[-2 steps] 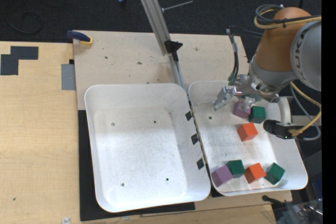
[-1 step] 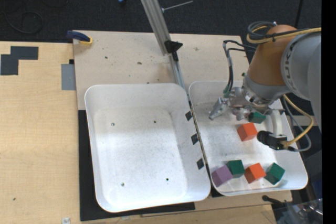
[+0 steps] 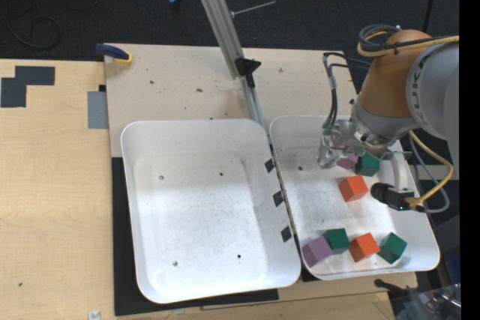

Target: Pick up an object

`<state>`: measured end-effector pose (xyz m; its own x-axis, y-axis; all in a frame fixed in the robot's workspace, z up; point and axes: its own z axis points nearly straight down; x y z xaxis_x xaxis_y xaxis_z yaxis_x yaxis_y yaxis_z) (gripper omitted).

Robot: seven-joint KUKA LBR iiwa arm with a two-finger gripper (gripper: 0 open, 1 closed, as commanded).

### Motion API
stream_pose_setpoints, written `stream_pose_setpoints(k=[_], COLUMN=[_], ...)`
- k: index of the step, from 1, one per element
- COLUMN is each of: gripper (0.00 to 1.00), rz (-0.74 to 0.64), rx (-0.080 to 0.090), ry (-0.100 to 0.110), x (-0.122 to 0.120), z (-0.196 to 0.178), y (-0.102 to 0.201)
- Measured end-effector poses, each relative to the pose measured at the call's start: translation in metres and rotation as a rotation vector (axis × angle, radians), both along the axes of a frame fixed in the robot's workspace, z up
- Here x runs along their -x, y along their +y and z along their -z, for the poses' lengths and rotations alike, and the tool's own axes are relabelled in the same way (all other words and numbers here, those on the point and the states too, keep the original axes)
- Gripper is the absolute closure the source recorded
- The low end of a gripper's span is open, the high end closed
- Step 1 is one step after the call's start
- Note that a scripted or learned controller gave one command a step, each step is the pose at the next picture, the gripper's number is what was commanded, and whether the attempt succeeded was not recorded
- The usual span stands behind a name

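My gripper (image 3: 331, 154) hangs low over the back part of the right bin (image 3: 300, 133), reaching in from the right. Right beside it, on its right, lies a small purple block (image 3: 348, 160), partly hidden by the wrist, with a green block (image 3: 368, 164) touching it. An orange block (image 3: 353, 188) sits a little nearer the front. Along the front of the bin lie a purple block (image 3: 316, 249), a green block (image 3: 337, 238), an orange block (image 3: 364, 246) and another green block (image 3: 392, 247). I see nothing held.
The left bin (image 3: 150, 154) stands beside the right one, with black clips (image 3: 277, 198) along the shared wall. A slanted metal post (image 3: 221, 19) rises behind the bins. Cables (image 3: 420, 195) hang at the right bin's right side.
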<state>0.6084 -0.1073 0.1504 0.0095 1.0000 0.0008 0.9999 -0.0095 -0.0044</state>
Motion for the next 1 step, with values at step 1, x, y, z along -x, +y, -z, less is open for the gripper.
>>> stream_pose_setpoints(k=[1], gripper=[1.00], rz=[-0.002], rx=[0.001], ry=[-0.006], x=[0.0095], z=[-0.0507], y=[-0.0011])
